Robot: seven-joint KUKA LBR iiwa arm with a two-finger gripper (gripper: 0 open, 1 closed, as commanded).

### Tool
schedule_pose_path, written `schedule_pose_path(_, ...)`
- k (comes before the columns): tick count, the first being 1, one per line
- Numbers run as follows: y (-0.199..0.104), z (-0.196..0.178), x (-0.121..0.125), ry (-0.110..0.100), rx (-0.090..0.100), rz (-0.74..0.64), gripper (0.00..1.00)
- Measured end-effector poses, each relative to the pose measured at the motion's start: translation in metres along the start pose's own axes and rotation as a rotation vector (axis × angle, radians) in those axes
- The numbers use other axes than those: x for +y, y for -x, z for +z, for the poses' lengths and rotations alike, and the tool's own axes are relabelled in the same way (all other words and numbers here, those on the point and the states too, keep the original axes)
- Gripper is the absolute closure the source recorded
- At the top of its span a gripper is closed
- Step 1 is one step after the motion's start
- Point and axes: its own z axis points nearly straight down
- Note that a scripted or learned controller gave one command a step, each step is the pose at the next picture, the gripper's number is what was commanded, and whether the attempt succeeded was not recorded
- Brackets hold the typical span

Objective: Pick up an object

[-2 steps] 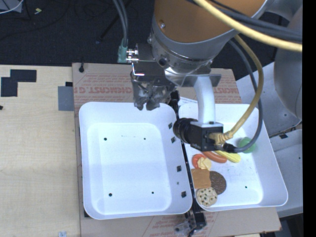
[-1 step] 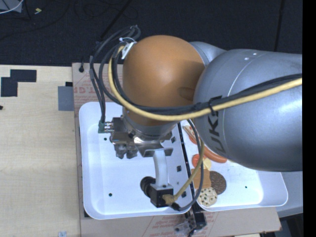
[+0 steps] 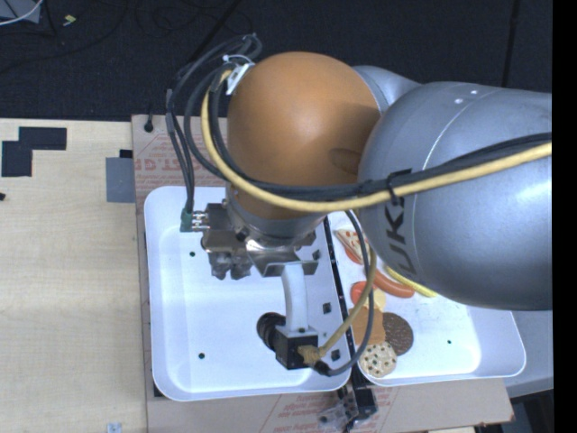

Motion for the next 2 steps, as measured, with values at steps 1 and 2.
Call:
schedule_pose_path(1, -0.001, -0.021, 0.023, 0.003, 0.001, -0.002, 1.0)
schedule_pose_path(2, 0.0, -0.042, 0.029, 0.002, 0.001, 0.002, 1.0)
